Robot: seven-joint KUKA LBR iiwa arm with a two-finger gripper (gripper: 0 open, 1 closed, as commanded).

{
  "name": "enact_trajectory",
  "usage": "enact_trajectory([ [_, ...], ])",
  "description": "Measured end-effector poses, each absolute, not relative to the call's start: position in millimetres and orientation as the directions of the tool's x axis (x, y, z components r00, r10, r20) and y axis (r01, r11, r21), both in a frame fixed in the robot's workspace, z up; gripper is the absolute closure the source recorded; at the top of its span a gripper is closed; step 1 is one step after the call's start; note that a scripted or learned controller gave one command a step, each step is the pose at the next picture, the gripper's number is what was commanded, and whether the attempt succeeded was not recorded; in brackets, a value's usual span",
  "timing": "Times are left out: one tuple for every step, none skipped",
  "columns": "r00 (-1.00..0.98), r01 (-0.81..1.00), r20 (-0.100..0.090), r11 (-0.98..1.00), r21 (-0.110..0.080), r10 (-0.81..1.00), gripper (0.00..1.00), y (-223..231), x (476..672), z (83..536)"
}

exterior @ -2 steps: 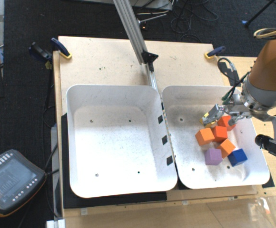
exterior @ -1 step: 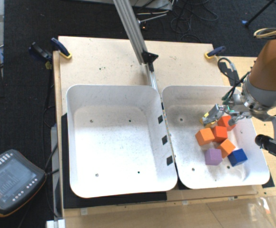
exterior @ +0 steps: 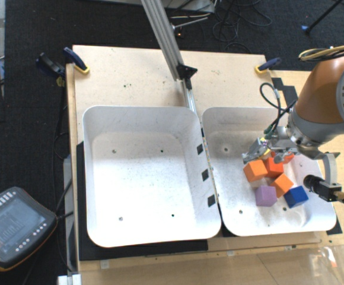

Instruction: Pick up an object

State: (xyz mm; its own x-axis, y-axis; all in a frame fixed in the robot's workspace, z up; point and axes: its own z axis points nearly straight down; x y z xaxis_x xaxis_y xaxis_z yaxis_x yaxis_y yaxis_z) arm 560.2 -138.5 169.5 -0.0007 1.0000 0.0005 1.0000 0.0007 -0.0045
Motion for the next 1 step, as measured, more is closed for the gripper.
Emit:
enact_trajectory([
  [0.000,1.000,0.001,0.000,-0.004,1.000,0.00,-136.2,560.9,126.3],
])
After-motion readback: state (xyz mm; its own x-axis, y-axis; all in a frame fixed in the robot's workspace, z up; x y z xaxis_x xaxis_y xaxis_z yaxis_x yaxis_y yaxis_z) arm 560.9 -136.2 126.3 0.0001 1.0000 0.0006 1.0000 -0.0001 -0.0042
